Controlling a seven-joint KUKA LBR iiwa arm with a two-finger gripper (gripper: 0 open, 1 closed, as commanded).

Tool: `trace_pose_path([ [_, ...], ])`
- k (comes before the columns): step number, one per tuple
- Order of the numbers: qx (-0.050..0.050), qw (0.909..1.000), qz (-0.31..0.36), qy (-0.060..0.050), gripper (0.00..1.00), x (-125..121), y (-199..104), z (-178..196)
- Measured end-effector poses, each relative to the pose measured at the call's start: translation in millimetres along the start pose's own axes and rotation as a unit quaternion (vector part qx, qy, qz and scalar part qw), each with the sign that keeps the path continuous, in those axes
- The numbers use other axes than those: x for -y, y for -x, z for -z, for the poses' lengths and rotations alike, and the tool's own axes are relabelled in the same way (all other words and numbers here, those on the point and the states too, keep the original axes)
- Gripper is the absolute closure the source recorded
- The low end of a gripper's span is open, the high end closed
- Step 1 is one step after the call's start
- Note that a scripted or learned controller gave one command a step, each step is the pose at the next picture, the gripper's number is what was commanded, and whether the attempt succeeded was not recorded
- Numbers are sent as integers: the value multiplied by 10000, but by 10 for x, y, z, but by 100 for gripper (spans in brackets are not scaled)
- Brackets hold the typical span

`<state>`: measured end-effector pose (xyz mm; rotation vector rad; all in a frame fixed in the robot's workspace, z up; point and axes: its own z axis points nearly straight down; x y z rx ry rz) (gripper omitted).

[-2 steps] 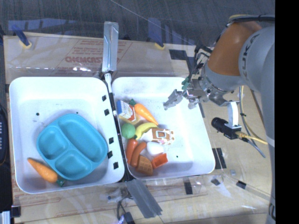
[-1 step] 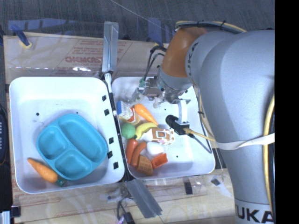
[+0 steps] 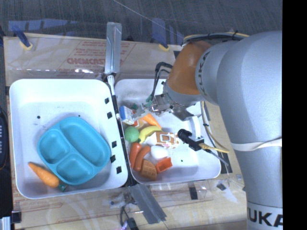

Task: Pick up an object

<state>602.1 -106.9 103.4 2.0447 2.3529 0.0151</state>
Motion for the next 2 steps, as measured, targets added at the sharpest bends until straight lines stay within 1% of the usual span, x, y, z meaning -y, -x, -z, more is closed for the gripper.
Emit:
trace_pose_path([
  [1, -23, 10000, 26, -45, 100, 15, -16, 68],
  [2, -50, 9950, -990, -112, 100, -379, -450, 902],
])
